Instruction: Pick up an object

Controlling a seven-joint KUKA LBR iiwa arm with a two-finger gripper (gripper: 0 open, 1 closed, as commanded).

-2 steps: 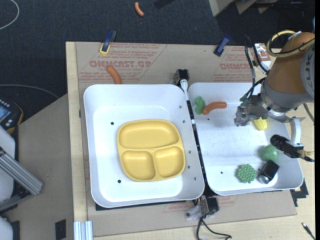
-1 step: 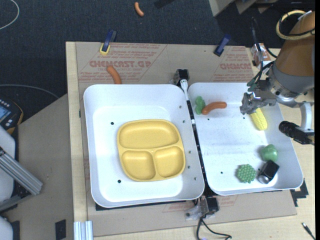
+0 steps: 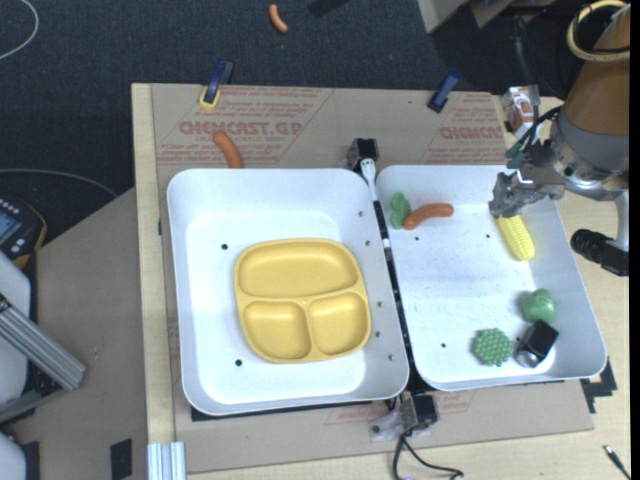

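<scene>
My gripper (image 3: 505,200) hangs over the back right part of the right bin (image 3: 470,298), just above the upper end of a yellow corn cob (image 3: 517,236). Nothing shows between its fingers. An orange sausage (image 3: 430,212) and a small green piece (image 3: 400,208) lie at the bin's back left. At the front right of the same bin are a green round toy (image 3: 538,302), a green bumpy ball (image 3: 492,346) and a small black object (image 3: 536,344).
The left bin (image 3: 200,268) holds a yellow divided plate (image 3: 300,298). An orange sausage (image 3: 229,149) lies on the cardboard behind the left bin. Clamps (image 3: 213,85) hold the board's back edge. The arm (image 3: 600,118) fills the upper right.
</scene>
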